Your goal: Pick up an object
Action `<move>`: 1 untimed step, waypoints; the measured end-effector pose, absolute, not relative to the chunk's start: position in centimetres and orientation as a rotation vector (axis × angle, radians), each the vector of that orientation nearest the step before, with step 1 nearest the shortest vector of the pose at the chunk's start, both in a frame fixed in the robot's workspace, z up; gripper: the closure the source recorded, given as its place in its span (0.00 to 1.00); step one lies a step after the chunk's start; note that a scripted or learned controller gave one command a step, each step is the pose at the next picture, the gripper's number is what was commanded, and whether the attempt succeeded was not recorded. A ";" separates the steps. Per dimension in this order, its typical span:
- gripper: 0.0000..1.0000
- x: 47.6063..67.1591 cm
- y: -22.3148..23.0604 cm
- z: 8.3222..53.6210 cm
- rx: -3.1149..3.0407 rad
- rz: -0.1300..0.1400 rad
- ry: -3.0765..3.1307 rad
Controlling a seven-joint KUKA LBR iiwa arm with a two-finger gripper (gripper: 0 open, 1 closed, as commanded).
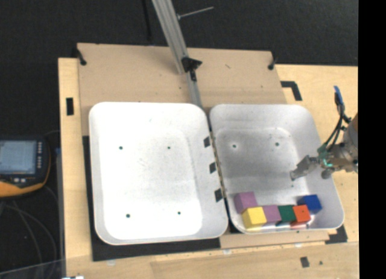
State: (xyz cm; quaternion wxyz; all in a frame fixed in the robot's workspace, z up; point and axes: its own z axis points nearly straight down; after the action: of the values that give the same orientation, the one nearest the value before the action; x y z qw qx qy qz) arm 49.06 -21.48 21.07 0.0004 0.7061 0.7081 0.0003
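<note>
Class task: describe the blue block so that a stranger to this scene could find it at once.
Start at the right bin and look along its near edge, where a row of blocks lies. The blue block sits at the row's right end, beside the orange block; no other is blue.

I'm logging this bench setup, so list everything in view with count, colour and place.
bins: two, white, side by side on the bench
blocks: about six; purple, yellow, mauve, green, orange, blue; clustered at the right bin's near edge
bench: one, tan wood, under the bins
metal rail: one, grey, slanting down from the top toward the bins
handheld screen device: one, orange and black, at left edge
gripper: one, grey, over the right bin's right side, above the blocks
</note>
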 end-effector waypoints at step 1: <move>0.00 51.3 -20.8 29.2 2.208 0.007 2.220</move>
State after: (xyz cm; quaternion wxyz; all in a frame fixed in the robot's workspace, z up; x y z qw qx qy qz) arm 51.26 -20.80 29.23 0.0052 0.7052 0.7090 0.0022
